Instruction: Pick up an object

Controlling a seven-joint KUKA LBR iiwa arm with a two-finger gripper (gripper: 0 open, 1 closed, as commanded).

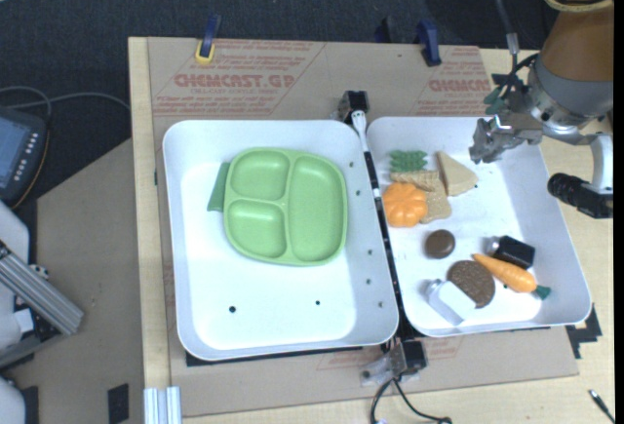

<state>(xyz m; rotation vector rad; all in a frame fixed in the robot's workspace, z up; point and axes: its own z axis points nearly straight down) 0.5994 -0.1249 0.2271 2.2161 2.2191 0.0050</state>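
Note:
My gripper (487,143) hangs over the upper right part of the right bin (558,235), just right of a pale wedge of cheese (455,174). Nothing shows between its fingers. In the right bin lie a green leafy piece (409,160), a cracker (419,182), an orange pumpkin-like toy (406,204), a small brown round piece (440,243), a black block (513,250), a carrot (507,274), a dark brown cookie (472,283) and a white and grey piece (444,300).
The left bin (195,217) holds a green divided plate (286,206). Blue clamps (427,43) and a yellow-blue clamp (207,42) sit at the bench's back edge. The arm's grey body with its orange band (581,22) rises at the right.

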